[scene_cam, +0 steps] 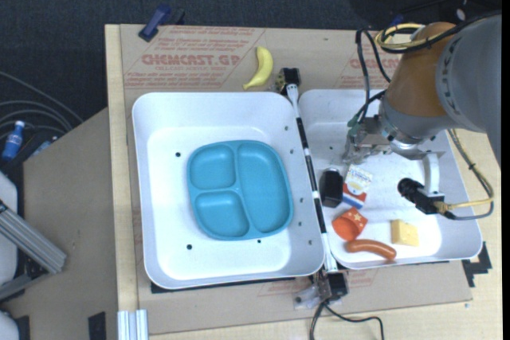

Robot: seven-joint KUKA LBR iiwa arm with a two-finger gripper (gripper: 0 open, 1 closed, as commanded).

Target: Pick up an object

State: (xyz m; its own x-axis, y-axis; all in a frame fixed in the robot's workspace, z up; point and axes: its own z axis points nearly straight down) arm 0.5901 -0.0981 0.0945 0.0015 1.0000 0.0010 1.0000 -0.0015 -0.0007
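The claw hangs low in the right bin, just above a small white packet; whether it is released or clenched cannot be told. A black block, sausage and cheese wedge crowd nearby, so a descent may nudge neighbours or miss the flat packet.

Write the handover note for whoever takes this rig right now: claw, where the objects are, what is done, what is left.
Claw: low over the right bin, just above the small white packet; whether it is open or shut cannot be told, and nothing is seen in it.
Right bin: black block, white packet, orange-red piece, sausage, yellow cheese wedge.
Left bin: blue divided plate.
On the board behind the bins: banana.
Done: arm brought over the right bin.
Left: grasp and lift one object.
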